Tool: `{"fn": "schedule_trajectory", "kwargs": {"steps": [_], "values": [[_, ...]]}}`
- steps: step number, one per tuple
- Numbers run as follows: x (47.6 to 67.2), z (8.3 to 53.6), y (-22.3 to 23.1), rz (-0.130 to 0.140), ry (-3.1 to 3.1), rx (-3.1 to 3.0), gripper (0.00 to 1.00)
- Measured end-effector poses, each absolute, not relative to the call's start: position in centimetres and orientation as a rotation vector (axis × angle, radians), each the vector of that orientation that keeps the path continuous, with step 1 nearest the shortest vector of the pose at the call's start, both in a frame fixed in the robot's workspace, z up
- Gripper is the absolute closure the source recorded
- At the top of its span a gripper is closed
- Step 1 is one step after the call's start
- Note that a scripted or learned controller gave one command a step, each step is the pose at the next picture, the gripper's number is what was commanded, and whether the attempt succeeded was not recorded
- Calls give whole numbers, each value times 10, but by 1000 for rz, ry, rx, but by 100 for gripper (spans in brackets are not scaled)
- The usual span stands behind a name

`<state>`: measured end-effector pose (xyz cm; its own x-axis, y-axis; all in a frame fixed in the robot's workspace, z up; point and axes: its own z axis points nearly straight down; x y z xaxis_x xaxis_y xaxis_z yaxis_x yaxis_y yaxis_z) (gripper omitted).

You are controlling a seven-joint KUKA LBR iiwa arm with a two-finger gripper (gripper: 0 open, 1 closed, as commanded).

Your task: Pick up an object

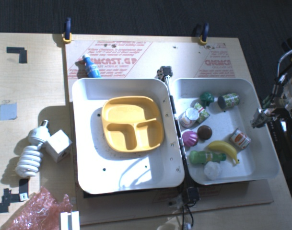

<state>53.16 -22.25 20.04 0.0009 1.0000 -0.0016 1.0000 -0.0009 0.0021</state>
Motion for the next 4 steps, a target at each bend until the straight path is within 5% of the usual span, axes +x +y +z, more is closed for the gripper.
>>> {"fn": "schedule_trajectory", "kwargs": {"steps": [1, 2, 4], "values": [[502, 210, -222, 0, 2219, 2222, 100], [502, 210, -222, 0, 2219, 2221, 0], [659, 132, -222, 0, 2223, 2216, 0]]}}
